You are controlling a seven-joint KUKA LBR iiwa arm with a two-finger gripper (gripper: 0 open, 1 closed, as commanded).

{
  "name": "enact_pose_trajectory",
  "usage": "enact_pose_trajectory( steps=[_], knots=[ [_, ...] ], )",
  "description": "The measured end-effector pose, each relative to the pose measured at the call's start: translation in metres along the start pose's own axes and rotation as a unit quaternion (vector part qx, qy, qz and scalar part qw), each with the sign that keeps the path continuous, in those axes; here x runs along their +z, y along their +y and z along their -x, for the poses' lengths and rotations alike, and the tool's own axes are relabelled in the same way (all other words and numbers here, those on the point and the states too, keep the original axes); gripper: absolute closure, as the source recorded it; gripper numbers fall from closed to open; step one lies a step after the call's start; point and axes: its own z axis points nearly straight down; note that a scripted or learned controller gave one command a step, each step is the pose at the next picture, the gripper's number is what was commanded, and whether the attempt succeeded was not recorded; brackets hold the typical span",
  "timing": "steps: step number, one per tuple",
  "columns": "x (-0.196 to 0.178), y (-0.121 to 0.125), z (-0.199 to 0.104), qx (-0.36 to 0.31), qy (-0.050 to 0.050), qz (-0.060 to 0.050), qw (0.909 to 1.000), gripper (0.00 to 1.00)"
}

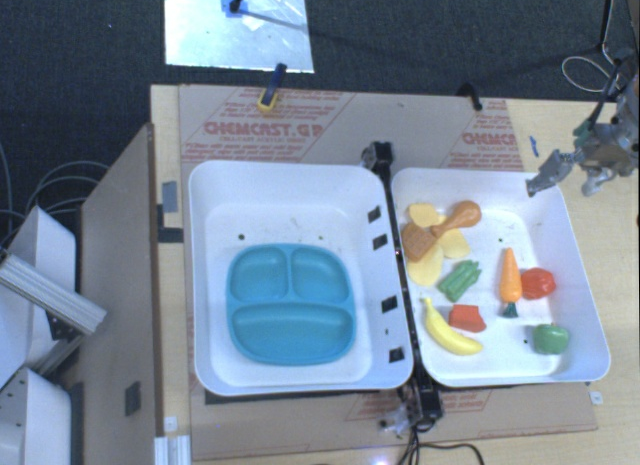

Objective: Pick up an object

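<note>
My fingers (545, 174) stand apart, gripping nothing; gripper (568, 175) hovers over the right bin's (580, 253) far right rim. Below lie the banana (449, 331), green pepper (549, 337), carrot (510, 275), tomato (538, 282). Left bin (210, 253) bears a blue tray (290, 303)

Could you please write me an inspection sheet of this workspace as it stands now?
Surface: bench covered with printed board, bearing the left bin and right bin side by side.
Job's things: in the right bin, banana, carrot, green pepper, tomato, drumstick, green pod, small red piece.
Clutter: blue divided plate in the left bin; yellow clamp at the bench's far edge.
End effector: above the right bin's far right corner, holding nothing seen.
Cables: loops at upper right.
Surroundings: dark carpet, shiny sheet.
</note>
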Motion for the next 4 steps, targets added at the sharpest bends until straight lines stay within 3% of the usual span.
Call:
enact_pose_trajectory(
  steps=[1, 2, 3, 4],
  knots=[
    [0.171, -0.032, 0.001, 0.001, 0.002, -0.006, 1.0000, 0.00],
    [0.152, -0.027, 0.002, 0.000, 0.000, 0.001, 1.0000, 1.00],
    [0.152, -0.027, 0.002, 0.000, 0.000, 0.001, 1.0000, 0.00],
    [0.182, -0.042, 0.001, 0.001, 0.000, -0.001, 1.0000, 0.00]
  ],
)
